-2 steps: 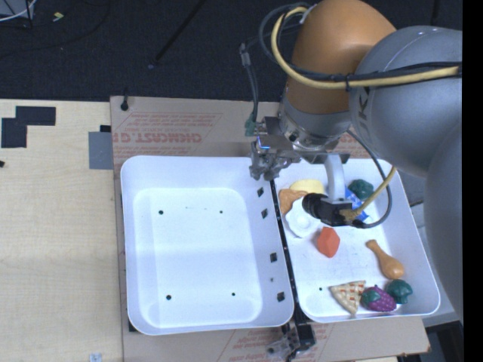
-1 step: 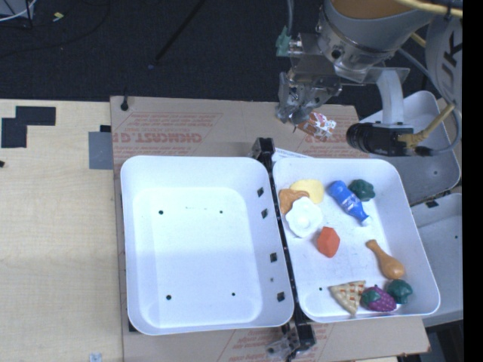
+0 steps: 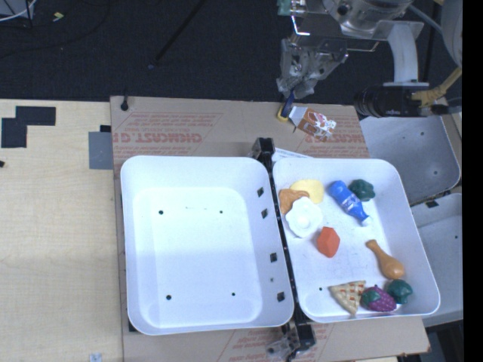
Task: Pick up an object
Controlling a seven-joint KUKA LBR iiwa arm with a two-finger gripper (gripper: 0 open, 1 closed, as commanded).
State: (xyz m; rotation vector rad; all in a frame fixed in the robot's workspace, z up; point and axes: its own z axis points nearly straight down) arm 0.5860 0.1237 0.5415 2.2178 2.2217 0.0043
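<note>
- Objects for picking all lie in the right bin point(image 3: 407, 202), none of them between the gripper's tips.
- Whether the gripper point(image 3: 296, 87) is spread or pressed together I cannot tell; it hangs high, beyond the far rims of both bins, its tips seen against the dark floor and the cardboard sheet point(image 3: 196, 130).
- Just beside those tips on the cardboard lies a small printed packet point(image 3: 315, 124), outside either bin.
- Nearest the gripper inside the right bin are a yellow piece point(image 3: 311, 189), an orange-brown piece point(image 3: 290, 198) and a white fried egg point(image 3: 304, 219), clustered and touching near the divider.
- A blue bottle point(image 3: 349, 200) lies tilted beside a dark green piece point(image 3: 363, 188); a red piece point(image 3: 327, 242) sits alone mid-bin.
- Further toward the near edge are a drumstick point(image 3: 385, 259), a pizza slice point(image 3: 348, 296), purple grapes point(image 3: 379, 300) and a green broccoli point(image 3: 400, 289), the last three packed close.
- Left bin point(image 3: 136, 202) lies alongside.
- Judged step: approach, with no grasp begun.
- Next move, as I judge it, calls for travel over the right bin and a descent on a piece standing apart, the red piece or drumstick being the cleanest targets; the clustered ones risk a nudge instead of a grip.
</note>
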